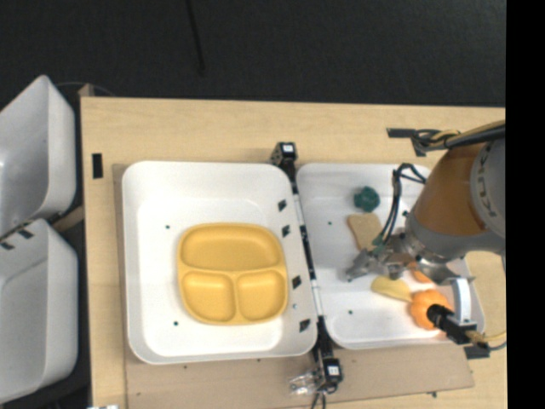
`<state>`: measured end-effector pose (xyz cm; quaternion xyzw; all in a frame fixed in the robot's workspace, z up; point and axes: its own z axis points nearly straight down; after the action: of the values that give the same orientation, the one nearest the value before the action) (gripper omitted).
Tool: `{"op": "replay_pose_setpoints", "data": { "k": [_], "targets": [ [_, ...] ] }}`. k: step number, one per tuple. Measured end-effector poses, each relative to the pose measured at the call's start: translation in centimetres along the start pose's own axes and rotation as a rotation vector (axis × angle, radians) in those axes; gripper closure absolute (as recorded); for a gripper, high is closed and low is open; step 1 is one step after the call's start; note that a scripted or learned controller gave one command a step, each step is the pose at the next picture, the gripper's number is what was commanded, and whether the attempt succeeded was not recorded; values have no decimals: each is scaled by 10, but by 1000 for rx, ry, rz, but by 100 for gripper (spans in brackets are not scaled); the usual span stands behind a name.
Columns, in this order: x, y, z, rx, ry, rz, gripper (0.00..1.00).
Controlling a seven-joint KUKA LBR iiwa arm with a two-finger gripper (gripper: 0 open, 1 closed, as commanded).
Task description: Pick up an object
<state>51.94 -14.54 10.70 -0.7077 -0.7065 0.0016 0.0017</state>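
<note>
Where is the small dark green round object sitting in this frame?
The small dark green round object lies in the right white bin, near its far wall, just above the tan flat wedge-shaped piece and left of the arm.

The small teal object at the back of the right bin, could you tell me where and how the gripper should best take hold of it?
Grip the teal object across its middle, coming straight down from above. It looks small and roundish, lying apart from the tan piece and off the bin wall, so fingers should fit either side. Its finer shape is too small to tell.
</note>
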Motion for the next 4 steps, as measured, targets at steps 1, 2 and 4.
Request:
{"op": "replay_pose_setpoints", "data": {
  "k": [1,2,4],
  "targets": [
    [-1,0,7,-4,-1,3,0],
    [-2,1,-4,-8,-1,11,100],
    [2,10,-94,-11,-2,-5,100]
  ]
}}
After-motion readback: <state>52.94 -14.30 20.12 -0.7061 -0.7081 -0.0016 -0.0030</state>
